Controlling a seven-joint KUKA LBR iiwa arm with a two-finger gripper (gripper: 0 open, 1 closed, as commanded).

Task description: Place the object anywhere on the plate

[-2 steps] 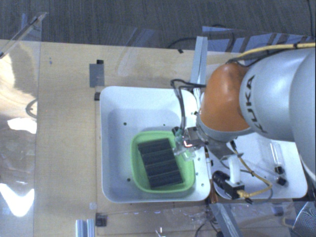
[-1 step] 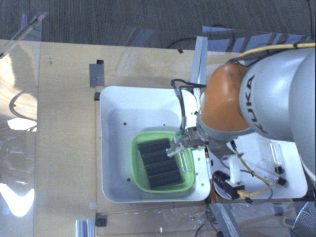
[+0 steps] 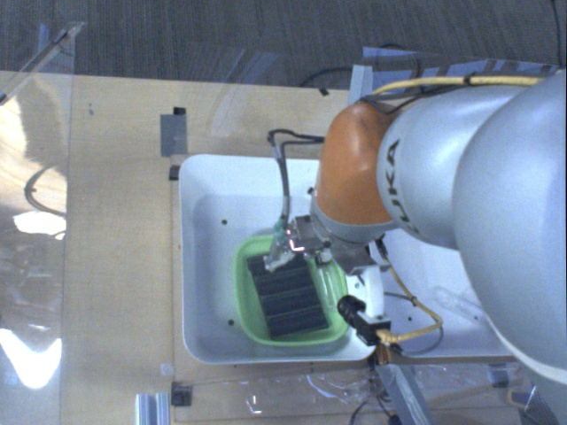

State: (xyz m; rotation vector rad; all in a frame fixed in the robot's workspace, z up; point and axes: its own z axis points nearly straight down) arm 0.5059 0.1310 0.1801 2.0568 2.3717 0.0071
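A green plate [image 3: 242, 283] lies in the near half of the left white bin [image 3: 205, 228]. On it rests a black ridged rectangular object [image 3: 289, 300], lying flat and slightly askew across the plate's middle. My gripper [image 3: 288, 248] hangs over the plate's far edge, right at the object's far end. The wrist and the orange band hide the spot where gripper and object meet, so contact cannot be judged.
The grey arm [image 3: 478, 211] covers most of the right white bin [image 3: 443, 277]. A yellow cable [image 3: 416, 326] and a black connector [image 3: 354, 312] hang beside the plate's right rim. Wooden bench top [image 3: 106, 237] extends to the left.
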